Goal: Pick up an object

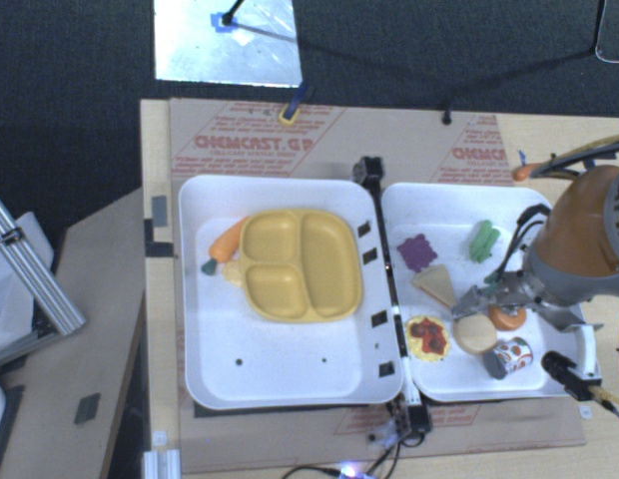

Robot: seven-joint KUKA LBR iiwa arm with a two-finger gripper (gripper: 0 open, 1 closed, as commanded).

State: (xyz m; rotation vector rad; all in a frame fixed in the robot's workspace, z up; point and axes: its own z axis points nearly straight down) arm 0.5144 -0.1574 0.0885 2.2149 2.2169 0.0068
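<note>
My gripper [492,304] is low in the right bin [444,208], just above an orange round toy [507,318] and a tan round bread piece [474,335]. The wrist hides part of the orange toy. Close by lie a pale cheese wedge [436,286], a small pizza toy [428,337], a purple grape bunch [417,251], a green toy [482,239] and a small can [507,356].
The left bin [205,367] holds a yellow divided plate [295,264] with a carrot toy [226,240] at its left edge. A black divider [381,267] runs between the bins. The arm's orange and grey body [589,233] overhangs the right bin's right side.
</note>
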